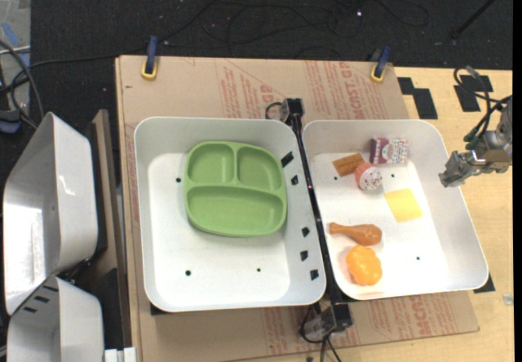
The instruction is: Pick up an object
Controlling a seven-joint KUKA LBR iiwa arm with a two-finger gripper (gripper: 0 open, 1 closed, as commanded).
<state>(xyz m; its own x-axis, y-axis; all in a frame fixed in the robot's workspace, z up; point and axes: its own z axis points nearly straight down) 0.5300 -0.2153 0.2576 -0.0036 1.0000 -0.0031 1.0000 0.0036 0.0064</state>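
Observation:
The right bin [457, 258] holds several toy foods. An orange [364, 265] lies near its front, with a brown drumstick [356, 231] just above it. A yellow cheese slice [404, 205] sits in the middle. Further back are a round pink-white piece [369, 179], a small brown piece [347, 164] and a purple-and-white carton [389, 151]. My gripper [455, 169] hangs at the bin's right rim, apart from all of them, with nothing visible in it.
The left bin [163, 271] carries a green divided plate [236, 188]. A black divider with clips runs between the bins. Cardboard lies under both, clamped at the back by two yellow clamps. White containers stand at far left.

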